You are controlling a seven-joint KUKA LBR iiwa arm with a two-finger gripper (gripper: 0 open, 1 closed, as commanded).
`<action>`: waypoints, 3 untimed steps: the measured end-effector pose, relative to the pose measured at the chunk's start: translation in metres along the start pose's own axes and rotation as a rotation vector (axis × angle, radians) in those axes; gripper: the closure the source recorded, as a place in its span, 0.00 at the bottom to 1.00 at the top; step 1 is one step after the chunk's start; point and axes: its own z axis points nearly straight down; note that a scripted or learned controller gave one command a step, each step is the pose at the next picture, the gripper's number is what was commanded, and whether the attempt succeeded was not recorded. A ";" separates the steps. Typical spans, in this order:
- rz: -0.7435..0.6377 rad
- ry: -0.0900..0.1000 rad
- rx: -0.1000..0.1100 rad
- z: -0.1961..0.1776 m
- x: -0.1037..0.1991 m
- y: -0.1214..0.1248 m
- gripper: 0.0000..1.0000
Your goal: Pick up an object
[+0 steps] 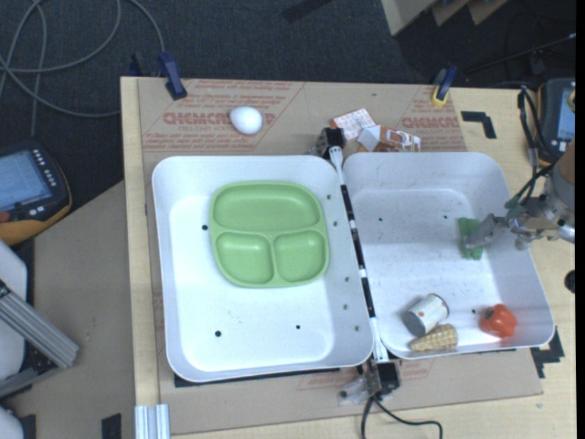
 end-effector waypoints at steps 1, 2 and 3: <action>-0.005 0.008 0.001 0.072 0.008 0.035 0.00; -0.004 0.002 -0.002 0.061 0.005 0.035 1.00; -0.002 0.000 -0.004 -0.005 0.075 0.096 1.00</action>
